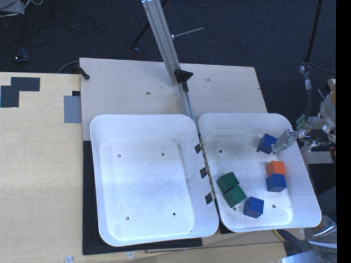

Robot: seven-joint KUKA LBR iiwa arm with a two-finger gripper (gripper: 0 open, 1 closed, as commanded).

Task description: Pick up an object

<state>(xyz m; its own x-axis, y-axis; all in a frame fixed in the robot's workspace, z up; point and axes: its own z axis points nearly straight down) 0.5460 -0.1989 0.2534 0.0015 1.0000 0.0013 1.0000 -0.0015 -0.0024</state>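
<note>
Camera view, from above at a slant: no brand, label or writing can be read anywhere on the bins, blocks or boards.

The table (131, 86) is a pale beige board with a few small dark holes, lying over a black mat whose edge shows under the left bin. To its left sits a light wood-grain panel (38, 163) carrying dark and grey rectangular patches. Beyond the boards the floor (247, 26) is dark carpet with black cables trailing across it. A ribbed aluminium rail (163, 37) slants down from the top of the view to a black bracket at the back of the bins, where a thin rod runs on between them.

Two shallow white bins stand side by side, touching along their inner rims, with small black clips along that seam. The left bin (104, 130) has a scuffed grey floor with small dark holes. The right bin (241, 122) holds the blocks: a blue block (267, 143) near its right rim, an orange block (276, 167) sitting just above and touching a second blue block (276, 182), a third blue block (253, 207) near the front, and two green blocks (231, 188) pressed together near the seam.

The gripper (286, 140) reaches in over the right rim, just beside the upper blue block; whether it is open or closed cannot be told, nor whether it touches the block.
</note>
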